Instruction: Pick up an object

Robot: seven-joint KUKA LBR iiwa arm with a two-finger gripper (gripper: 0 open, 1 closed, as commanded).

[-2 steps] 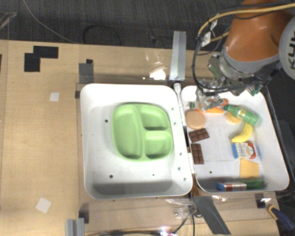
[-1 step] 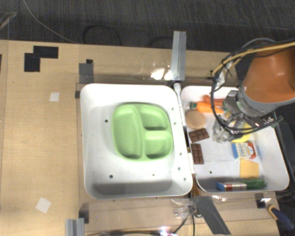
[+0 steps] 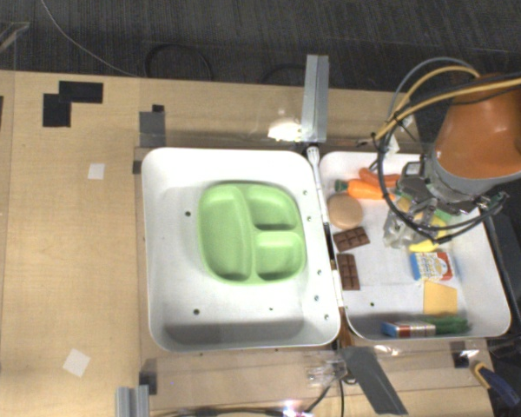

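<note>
1. The arm [image 3: 491, 137] reaches in from the right and hangs over the upper part of the right bin [image 3: 495, 298]. Judgement: it is placed there because all the loose objects lie in that bin, so any pick must start there.
2. The gripper [image 3: 421, 211] sits low among cables above the bin's upper middle. Its state cannot be told; the wrist and wiring mask it. Nothing can be seen held.
3. The left bin [image 3: 156, 233] holds a green divided tray [image 3: 247, 231], lying flat and centred. Judgement: it serves as a drop-off place, not a pick target.
4. Candidate objects, all in the right bin: an orange carrot-like piece [image 3: 369, 187] near the top wall; a round tan bun-like item [image 3: 346, 208] just beside the dividing wall; two brown chocolate-like bars [image 3: 350, 238], [image 3: 350, 272] below it.
5. Nearest the gripper: a blue and white packet [image 3: 430, 266], just below it, with a yellow wedge [image 3: 440, 299] beneath that.
6. Along the bottom wall lies a marker-like stick [image 3: 408, 328] beside a green piece [image 3: 450, 324].
7. Appearance, judged: the packet looks flat and thin, likely hard to pinch from above; the bun is rounded and stands apart, an easier grasp.
</note>
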